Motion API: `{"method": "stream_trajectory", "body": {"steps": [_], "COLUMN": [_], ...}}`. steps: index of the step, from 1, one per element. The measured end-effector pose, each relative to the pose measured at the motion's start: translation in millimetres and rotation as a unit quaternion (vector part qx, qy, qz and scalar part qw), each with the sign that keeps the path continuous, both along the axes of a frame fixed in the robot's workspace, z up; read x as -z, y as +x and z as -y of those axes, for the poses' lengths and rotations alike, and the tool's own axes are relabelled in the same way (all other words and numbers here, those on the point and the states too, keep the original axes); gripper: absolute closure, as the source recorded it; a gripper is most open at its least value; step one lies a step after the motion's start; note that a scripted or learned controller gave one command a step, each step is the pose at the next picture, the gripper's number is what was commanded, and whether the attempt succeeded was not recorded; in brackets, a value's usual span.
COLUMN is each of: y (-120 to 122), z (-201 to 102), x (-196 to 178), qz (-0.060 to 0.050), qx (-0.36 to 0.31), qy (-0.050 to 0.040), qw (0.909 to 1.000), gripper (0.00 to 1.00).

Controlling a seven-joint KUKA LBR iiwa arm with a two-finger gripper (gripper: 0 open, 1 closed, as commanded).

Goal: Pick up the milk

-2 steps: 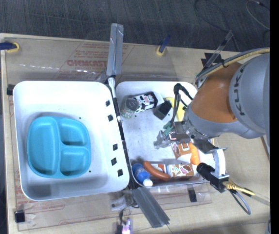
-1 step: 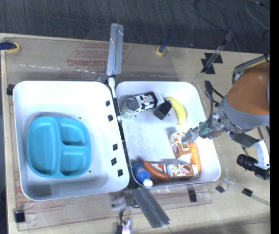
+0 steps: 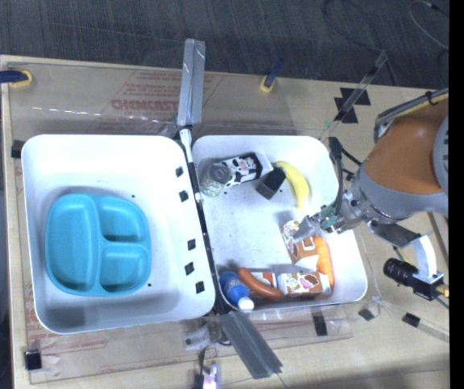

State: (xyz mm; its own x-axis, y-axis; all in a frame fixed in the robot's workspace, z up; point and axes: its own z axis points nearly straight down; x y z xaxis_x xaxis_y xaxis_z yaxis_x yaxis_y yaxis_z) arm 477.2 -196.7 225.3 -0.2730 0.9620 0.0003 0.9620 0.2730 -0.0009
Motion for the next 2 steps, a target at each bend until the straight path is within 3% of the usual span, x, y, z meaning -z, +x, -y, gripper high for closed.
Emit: {"method": "stream_trajectory", "body": {"steps": [1,2], "y": [0.1,-0.3], "z": [-28.5,-2.1], "x": [4.4,13.6], "qz": [-0.001,0.000], "qx": [0.051,0.146], "qy": [0.0008,-0.0003], "qw": [0.9987,0.9893], "gripper": [1.00,1.00]}}
